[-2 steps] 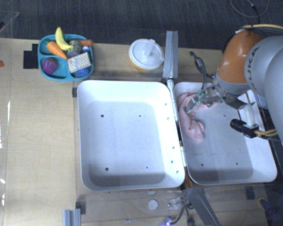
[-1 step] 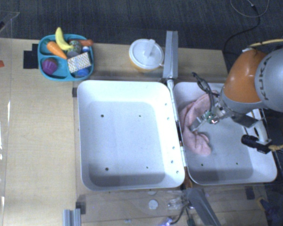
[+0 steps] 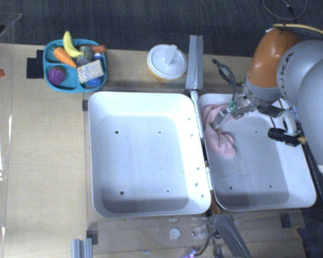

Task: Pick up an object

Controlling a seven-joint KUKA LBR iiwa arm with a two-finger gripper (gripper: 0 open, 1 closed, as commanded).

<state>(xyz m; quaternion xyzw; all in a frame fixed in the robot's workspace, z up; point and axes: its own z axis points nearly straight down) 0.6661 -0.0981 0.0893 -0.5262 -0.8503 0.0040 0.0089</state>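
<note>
A crumpled pink cloth lies against the left wall of the right white bin. My gripper reaches in from the right and hangs low over the cloth's upper end, at or just above its top folds. Whether it touches or grips the cloth cannot be made out. The grey arm with its orange band rises behind it at the upper right. The left white bin stands beside it.
A blue tray with toy food stands on the bench at the back left. A white lidded cup sits behind the bins. An upright metal bar stands at the seam between the bins.
</note>
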